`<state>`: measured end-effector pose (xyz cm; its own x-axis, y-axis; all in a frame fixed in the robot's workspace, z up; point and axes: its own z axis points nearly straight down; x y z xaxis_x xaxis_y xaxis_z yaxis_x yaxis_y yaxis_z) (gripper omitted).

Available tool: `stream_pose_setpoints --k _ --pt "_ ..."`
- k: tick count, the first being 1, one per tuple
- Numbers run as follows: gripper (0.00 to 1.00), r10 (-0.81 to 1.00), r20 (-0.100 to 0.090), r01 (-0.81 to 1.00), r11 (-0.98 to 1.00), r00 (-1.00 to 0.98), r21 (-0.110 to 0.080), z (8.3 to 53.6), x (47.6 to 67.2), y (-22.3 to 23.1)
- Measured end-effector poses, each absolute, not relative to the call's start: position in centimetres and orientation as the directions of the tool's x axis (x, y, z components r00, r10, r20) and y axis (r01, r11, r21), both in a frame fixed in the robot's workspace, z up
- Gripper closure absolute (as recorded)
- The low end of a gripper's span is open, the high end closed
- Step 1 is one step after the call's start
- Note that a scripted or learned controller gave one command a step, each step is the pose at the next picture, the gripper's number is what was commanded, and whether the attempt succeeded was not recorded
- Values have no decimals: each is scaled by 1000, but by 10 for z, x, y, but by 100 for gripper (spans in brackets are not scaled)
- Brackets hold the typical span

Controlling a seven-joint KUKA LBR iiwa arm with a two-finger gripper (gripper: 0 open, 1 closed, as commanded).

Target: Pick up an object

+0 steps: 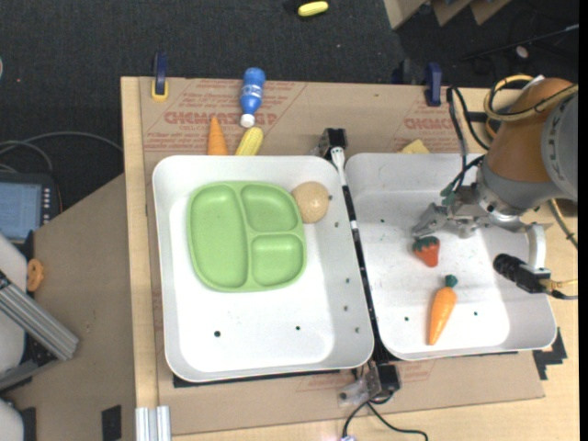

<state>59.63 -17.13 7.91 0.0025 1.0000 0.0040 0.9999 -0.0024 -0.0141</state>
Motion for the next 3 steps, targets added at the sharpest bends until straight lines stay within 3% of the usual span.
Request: stream_pose_setpoints --k 1,2,3 --pt "0 1000 6 1000 3 -3 -8 84 535 -109" --pt "0 1000 1 1000 -1 1 -1 84 538 -113" --pt "100 1000 0 1000 -1 1 1 95 539 -113"
